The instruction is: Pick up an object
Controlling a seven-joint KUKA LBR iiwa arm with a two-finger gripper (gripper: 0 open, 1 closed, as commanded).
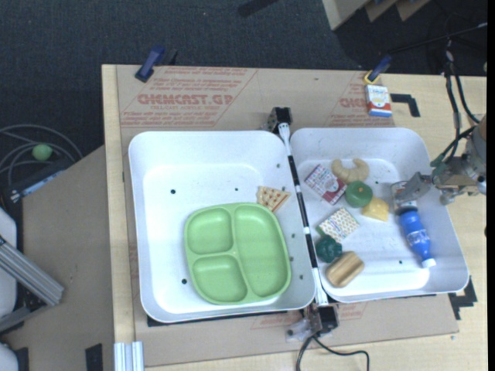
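My gripper (407, 190) reaches in from the right over the right bin (402, 141), just above the upper end of a blue bottle (414, 236) lying near the bin's right wall. Beside it to the left lie a yellow wedge (377, 209) and a green round piece (358, 194). Further left are a tan croissant shape (349, 168), a red-and-white packet (322, 182), a checkered packet (339, 225), a dark green piece (328, 249) and a brown bread roll (345, 268).
The left bin (166, 161) bears a green divided plate (236, 252) and a waffle cracker (271, 199) by the divider. A small carton (378, 100) and a blue clamp (149, 64) sit on the bench behind the bins. Cables hang at the far right.
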